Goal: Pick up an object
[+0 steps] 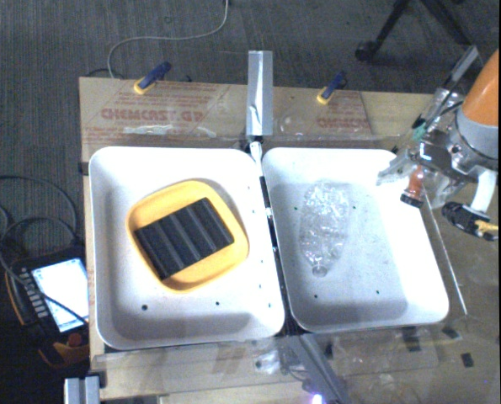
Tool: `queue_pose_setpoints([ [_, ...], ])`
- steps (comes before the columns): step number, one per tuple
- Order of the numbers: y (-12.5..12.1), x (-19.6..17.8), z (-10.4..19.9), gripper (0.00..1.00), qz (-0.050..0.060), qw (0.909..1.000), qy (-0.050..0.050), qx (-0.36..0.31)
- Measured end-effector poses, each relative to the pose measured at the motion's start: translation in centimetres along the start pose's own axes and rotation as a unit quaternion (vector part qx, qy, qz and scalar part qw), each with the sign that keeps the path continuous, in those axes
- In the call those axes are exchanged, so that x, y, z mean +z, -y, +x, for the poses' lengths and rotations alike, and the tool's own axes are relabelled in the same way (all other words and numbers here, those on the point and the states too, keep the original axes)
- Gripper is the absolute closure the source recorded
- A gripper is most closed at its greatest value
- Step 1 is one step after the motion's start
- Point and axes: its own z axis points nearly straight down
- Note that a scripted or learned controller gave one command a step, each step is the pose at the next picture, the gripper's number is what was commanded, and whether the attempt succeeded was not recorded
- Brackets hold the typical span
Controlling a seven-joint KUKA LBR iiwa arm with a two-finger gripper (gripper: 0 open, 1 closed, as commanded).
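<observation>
Two things offer themselves. A crumpled clear plastic bottle [322, 225] lies mid right bin [418, 297]: light, slick, springy, best pinched across its narrow waist. A yellow tray with black ribbed insert [188, 235] fills the left bin [115, 310]: stiff, broad, graspable perhaps only at its rim. Past the right bin's 2 o'clock corner hangs the gripper [418, 179]; I cannot tell its state.
</observation>
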Motion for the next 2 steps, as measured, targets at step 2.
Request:
queue_pose_setpoints([
  [2,3.3,13.1,8.2,0.00,-0.006,0.9920,-0.002,-0.126],
])
